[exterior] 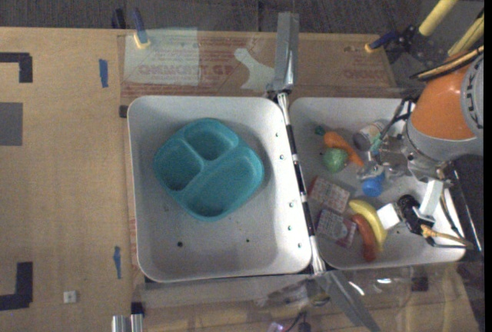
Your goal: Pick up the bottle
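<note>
A small pale bottle with a grey end lies tilted near the back of the right bin. My gripper hangs just in front of it, low over a small blue object. The grey wrist and the orange band reach in from the right and hide part of the bin's right side. The bottle lies outside the gripper, a short way behind it.
The right bin also holds an orange carrot, a green ball, a banana, a red piece, a white block and two patterned cards. A teal divided plate lies in the left bin.
</note>
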Controlling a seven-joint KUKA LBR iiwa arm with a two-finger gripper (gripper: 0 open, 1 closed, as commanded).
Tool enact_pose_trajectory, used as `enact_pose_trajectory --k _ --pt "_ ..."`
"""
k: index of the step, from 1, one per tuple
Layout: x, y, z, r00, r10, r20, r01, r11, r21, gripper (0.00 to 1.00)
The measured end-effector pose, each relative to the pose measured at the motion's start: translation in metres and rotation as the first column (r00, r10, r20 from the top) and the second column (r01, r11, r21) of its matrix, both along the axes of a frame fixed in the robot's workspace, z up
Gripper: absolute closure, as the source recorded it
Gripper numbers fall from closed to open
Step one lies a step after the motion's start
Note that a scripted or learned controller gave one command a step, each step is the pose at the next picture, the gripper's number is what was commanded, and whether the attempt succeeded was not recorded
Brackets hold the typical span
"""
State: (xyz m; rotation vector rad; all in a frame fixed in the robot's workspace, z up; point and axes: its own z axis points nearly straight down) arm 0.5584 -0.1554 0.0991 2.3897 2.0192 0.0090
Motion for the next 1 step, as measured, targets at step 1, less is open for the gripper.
enact_pose_trajectory --k 1 --pt "0.0689 0.0685 0.1119 1.0 -0.007 -0.011 0.008 1.0 0.006 1.0"
